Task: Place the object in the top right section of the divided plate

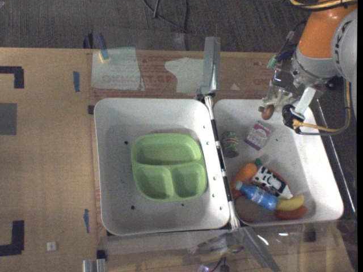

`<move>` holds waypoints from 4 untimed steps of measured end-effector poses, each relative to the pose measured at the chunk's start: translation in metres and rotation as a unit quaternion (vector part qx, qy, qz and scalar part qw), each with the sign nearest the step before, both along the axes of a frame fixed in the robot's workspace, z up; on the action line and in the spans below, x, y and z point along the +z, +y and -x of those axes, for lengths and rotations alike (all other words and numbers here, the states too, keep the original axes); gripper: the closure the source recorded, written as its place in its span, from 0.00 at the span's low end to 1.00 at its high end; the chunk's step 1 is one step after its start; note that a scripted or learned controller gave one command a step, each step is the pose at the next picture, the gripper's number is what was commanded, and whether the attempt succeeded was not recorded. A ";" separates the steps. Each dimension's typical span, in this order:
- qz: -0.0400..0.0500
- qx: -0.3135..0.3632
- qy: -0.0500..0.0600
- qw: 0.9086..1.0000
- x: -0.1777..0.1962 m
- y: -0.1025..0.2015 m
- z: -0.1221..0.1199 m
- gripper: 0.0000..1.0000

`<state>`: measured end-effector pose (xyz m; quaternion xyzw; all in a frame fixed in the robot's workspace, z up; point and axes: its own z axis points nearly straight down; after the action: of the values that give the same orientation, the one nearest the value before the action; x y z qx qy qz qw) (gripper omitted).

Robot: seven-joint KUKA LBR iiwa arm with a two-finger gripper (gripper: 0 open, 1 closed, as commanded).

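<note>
Hand point(271, 105) hovered at right bin's twelve o'clock, clamped on small brown rounded object point(266, 112). I judged it light, stiff, securely pinched mid-body. Green divided plastic plate point(168, 166) sat in left bin.

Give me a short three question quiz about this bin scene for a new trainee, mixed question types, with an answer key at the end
1. True or false: the green divided plate sits in the right bin.
2. Multiple choice: where is the gripper? A) above the plate B) over the far end of the right bin C) over the cardboard bench left of the bins
3. Fill in: the blue bottle lies among the toys in the ____ bin.

Key
1. False. The plate lies in the left bin, and all its sections hold nothing.
2. B. A small brown object shows at its tip.
3. Right, beside the orange carrot and the banana.
</note>
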<state>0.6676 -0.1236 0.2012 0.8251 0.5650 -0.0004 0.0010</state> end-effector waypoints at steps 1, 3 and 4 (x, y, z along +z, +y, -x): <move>-0.002 0.148 0.002 0.989 -0.016 0.056 0.047 1.00; -0.001 0.148 0.000 0.989 -0.019 -0.023 0.149 1.00; -0.001 -0.035 0.000 0.999 0.046 -0.023 0.145 1.00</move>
<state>0.5226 -0.1471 0.2475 0.8444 0.5357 -0.0002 0.0005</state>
